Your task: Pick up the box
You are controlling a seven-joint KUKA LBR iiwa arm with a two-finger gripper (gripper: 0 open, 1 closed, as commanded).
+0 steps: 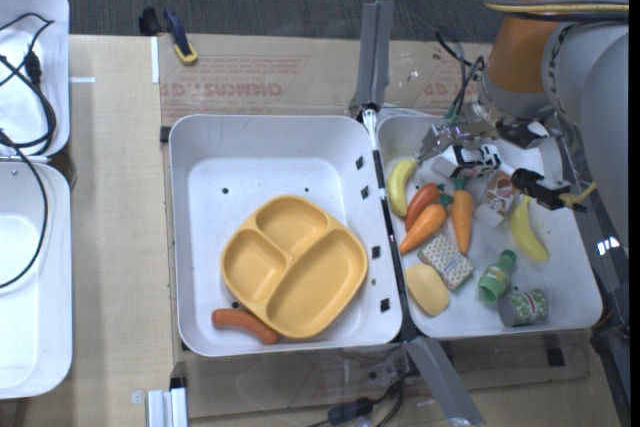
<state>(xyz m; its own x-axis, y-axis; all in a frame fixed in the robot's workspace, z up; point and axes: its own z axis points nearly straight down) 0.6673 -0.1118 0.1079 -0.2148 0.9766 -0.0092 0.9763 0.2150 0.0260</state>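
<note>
The box (497, 196), a small carton in white and reddish print, lies in the right bin (575, 245), towards its far side, just left of a yellow banana (527, 230) and right of an upright carrot (461, 219). The gripper (462, 151) hangs right over the far left part of that bin, just beyond the box; its tip is a tangle of dark metal and wires, and I cannot tell how it is set or whether anything is in it.

Count them: two bananas, the second one (400, 186) against the bin's left wall; two carrots, the other (422, 228) lying slantwise; a red pepper-like piece (421, 203) between them; one patterned sponge block (446, 261); one pale yellow lump (428, 289); one green bottle (495, 277); one grey can (523, 307) in the near right corner.

Left bin (200, 215): one yellow divided plate (294, 265) and one sausage (243, 323) at its near edge.

Both bins sit on cardboard over a wooden bench (110, 215), dark carpet beyond. The crowding is around the box; the open floor lies in the left bin's far half.
</note>
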